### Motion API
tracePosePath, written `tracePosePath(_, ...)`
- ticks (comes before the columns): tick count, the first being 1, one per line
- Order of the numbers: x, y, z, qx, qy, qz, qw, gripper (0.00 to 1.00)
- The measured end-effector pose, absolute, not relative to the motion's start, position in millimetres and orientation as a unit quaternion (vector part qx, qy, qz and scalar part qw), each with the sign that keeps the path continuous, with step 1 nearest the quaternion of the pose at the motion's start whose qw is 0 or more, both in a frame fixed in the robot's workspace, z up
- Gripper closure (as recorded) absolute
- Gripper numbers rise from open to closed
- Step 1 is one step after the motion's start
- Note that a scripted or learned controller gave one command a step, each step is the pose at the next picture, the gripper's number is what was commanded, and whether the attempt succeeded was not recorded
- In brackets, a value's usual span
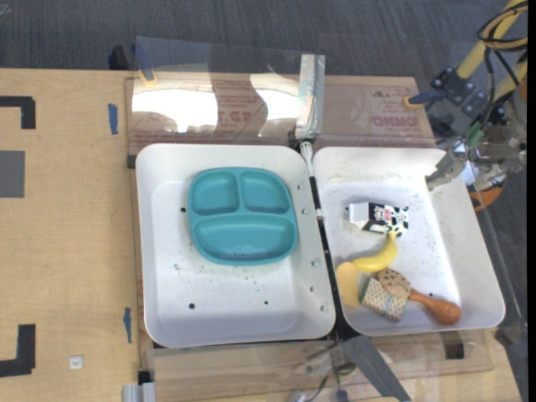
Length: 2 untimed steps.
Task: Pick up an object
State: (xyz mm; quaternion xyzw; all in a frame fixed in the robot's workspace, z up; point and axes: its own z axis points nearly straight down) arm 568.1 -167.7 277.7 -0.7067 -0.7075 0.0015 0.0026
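My gripper (444,172) hangs at the upper right corner of the right bin (469,249), just over its rim — whether it is open or closed I cannot tell from here, and I see nothing in its grasp.

Taking the right bin as my landmark: near its middle lies a small black-and-white carton (378,217) with print too small to read. Just below it a yellow banana (370,266) curves toward the bin's lower left, its stem end touching the carton. Against the banana's lower side sits a tan patterned block (385,295), and a wooden-handled tool (434,306) lies beside that, reaching toward the lower right corner.

Left of this bin, the left bin (159,291) holds a teal divided plate (244,215) with three compartments. Behind both bins lies flat cardboard (368,111) with faint reddish lettering — illegible.
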Motion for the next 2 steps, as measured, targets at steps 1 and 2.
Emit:
tracePosePath(1, 546.2, -94.9, 192.0, -0.71, -0.704, 0.0034, 0.006, 0.0)
tracePosePath(2, 537.6, -100.0, 107.4, -0.699, -0.715, 0.0039, 0.006, 0.0)
